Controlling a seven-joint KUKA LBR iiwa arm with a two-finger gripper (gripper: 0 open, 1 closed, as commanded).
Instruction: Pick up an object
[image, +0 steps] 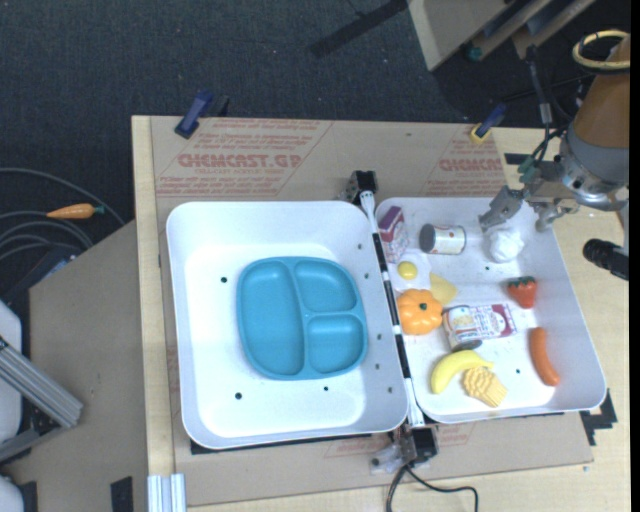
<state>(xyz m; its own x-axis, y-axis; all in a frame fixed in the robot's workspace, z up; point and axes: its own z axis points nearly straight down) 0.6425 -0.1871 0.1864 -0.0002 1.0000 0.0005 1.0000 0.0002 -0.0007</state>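
Gripper (522, 212) poised over right bin's (585, 375) far end.
Fingers splayed apart, clamping nothing; white lump (504, 243) just below, too blurred to identify; arm cropped at frame edge.

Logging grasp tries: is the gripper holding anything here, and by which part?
Nothing is held. The gripper hangs open above the right bin, just over a white object, without gripping it.

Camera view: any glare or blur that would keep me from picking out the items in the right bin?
Camera view: lighting is even, with soft shadows. The right bin is bright white, so the white lump under the gripper nearly blends into it. The banana and pumpkin read clearly; the arm's upper edge looks slightly soft.
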